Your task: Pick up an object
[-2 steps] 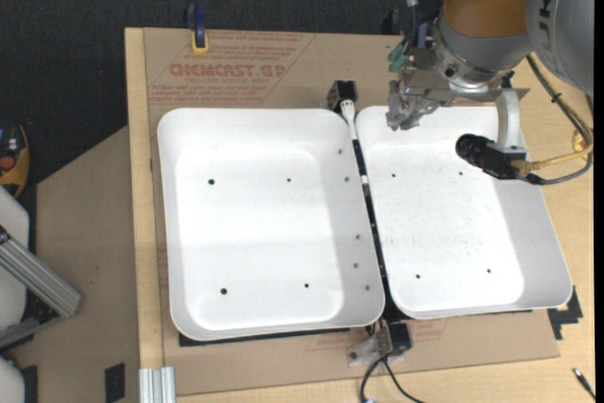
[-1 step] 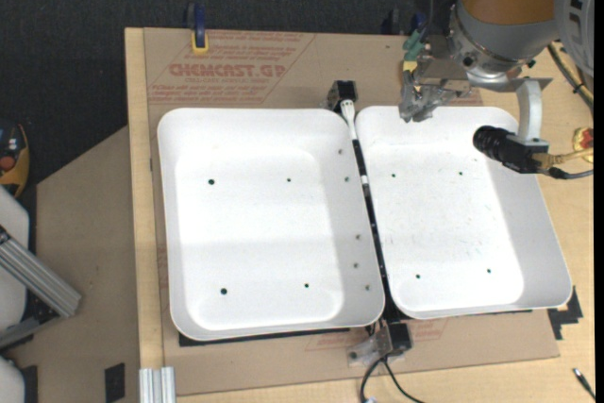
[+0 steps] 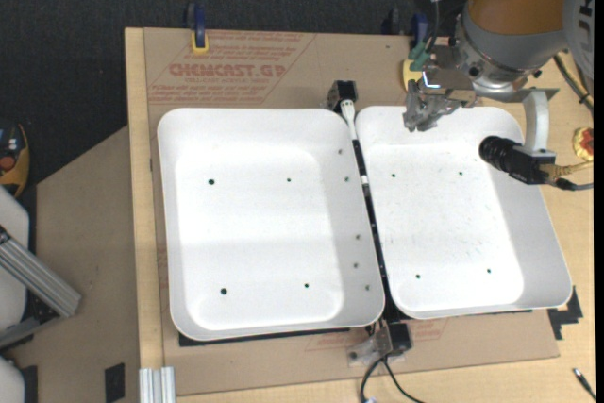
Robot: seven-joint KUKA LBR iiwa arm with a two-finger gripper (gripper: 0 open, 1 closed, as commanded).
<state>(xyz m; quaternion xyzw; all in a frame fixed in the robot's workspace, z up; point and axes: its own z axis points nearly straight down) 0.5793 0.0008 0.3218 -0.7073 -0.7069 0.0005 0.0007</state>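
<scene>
Camera view is showing the grey metal claw (image 3: 420,115) hanging over the far edge of the shallow white plastic right bin (image 3: 538,231), its state impossible to tell, while no object to pick is appearing below it, so the pickup is looking not yet done.

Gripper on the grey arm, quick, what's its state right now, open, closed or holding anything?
Two-finger gripper: cannot be told; it hangs over the far edge of the right shallow white bin, and nothing is seen between its tips.
</scene>
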